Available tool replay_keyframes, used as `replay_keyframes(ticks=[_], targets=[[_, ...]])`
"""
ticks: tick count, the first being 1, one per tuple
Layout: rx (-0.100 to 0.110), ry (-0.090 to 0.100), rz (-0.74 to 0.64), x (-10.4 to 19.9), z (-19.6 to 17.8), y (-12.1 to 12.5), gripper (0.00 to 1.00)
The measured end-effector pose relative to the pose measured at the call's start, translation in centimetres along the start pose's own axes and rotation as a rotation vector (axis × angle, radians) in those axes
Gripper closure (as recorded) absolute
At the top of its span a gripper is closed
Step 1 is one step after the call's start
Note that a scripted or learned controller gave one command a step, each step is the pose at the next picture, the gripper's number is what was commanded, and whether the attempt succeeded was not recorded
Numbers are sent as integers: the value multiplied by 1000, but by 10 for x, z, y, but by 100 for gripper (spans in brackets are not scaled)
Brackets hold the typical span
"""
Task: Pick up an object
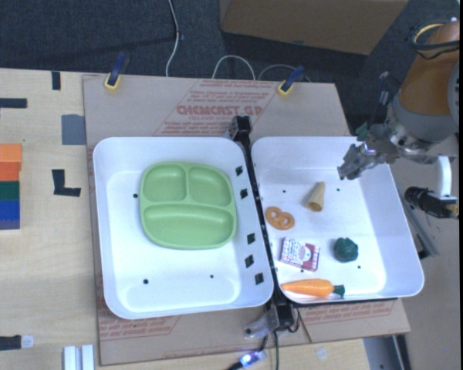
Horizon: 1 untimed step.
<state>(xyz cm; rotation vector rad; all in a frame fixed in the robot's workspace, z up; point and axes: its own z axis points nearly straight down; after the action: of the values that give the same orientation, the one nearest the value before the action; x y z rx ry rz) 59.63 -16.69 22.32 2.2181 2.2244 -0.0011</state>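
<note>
Fingers: can't tell how they stand, too dark. The gripper [357,163] hangs over the right bin's [386,230] two-o'clock corner, apart from the cone [316,196] and pretzel [279,219].

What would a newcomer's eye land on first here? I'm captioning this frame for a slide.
Probably the green divided plate, alone in the left bin. Next, the small bright things scattered in the right bin: a carrot at its near edge, a pretzel and a cone. The hand hovers over that bin's far right corner.

End effector [358,160] above right bin [397,230]; green tray [188,205] in left bin [116,230].
</note>
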Motion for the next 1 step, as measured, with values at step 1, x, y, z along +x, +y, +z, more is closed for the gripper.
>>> replay_keyframes(ticks=[1], targets=[[0, 0, 1, 0, -40, 1, 100]])
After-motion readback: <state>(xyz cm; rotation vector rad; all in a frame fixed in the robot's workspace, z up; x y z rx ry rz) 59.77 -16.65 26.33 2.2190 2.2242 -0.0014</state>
